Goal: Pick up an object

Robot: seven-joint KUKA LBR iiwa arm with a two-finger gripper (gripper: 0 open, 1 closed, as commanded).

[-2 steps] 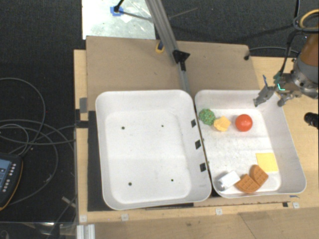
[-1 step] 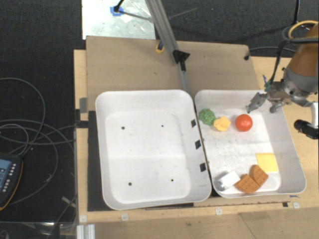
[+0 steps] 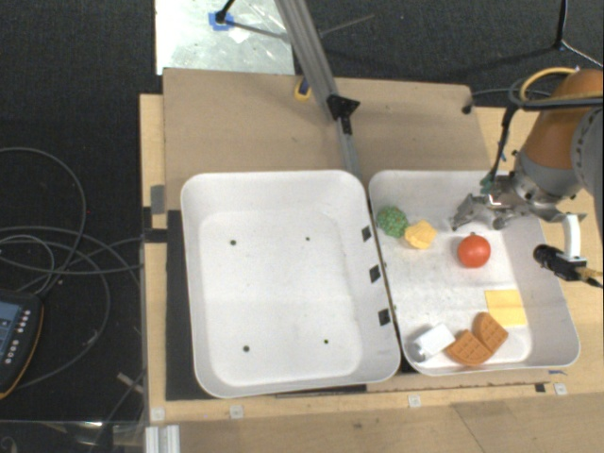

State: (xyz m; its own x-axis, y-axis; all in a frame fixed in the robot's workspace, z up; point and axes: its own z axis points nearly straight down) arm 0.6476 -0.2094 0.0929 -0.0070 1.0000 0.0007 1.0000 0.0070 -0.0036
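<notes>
The right bin [image 3: 427, 185] holds a green broccoli piece [image 3: 392, 221], a small yellow piece [image 3: 421, 235], a red tomato [image 3: 474, 251], a yellow block [image 3: 506, 307], two orange waffle-like pieces [image 3: 478, 340] and a small white item [image 3: 433, 340]. My gripper [image 3: 479, 220] hangs over the back of this bin, just above and behind the tomato. Its two fingers are spread apart, open, with nothing between them. The yellow piece lies to its left.
The left bin [image 3: 274, 272] sits beside the right one, their walls meeting near the black clips [image 3: 375, 274]. A grey pole [image 3: 316, 59] slants down to the back edge of the bins. Cables lie on the floor at left.
</notes>
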